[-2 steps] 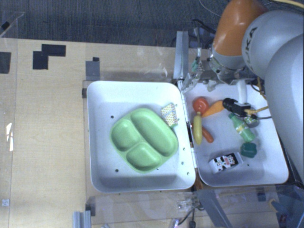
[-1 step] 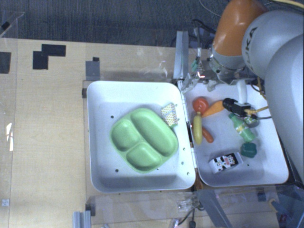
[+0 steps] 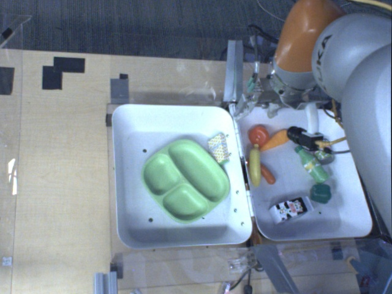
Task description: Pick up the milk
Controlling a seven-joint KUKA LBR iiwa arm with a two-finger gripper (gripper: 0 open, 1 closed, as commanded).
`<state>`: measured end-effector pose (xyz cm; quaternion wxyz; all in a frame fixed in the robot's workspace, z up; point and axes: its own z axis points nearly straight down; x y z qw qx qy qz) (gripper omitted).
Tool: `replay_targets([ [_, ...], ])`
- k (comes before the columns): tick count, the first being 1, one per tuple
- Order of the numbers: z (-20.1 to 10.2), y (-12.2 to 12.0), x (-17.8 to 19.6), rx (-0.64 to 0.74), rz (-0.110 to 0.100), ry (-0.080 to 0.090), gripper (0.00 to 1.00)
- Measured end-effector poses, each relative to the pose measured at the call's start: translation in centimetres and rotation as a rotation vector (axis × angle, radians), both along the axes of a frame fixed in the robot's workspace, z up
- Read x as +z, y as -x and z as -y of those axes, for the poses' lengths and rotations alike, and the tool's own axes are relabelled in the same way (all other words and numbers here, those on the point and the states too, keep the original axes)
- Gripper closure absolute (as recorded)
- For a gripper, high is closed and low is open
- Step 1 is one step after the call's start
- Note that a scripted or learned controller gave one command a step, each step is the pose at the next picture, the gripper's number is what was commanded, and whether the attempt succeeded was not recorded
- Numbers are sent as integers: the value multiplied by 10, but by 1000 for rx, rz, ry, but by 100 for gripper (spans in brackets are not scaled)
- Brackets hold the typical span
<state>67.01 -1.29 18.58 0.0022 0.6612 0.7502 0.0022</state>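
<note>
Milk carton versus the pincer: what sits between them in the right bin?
In the camera view, between pincer and milk carton lie a tomato, carrot and corn cob.

A pale wooden bench (image 3: 55, 182) bears black square markers (image 3: 61, 72), with dark grey carpeted floor (image 3: 122, 11) behind it.

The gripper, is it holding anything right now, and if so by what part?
Cannot be told: the gripper sits at the right bin's top-left corner. The milk carton lies untouched near the bin's front.
</note>
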Motion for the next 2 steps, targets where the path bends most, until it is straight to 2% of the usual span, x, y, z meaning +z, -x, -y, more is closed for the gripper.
replay_targets([
  [2, 0, 0, 0, 0, 0, 0, 0],
])
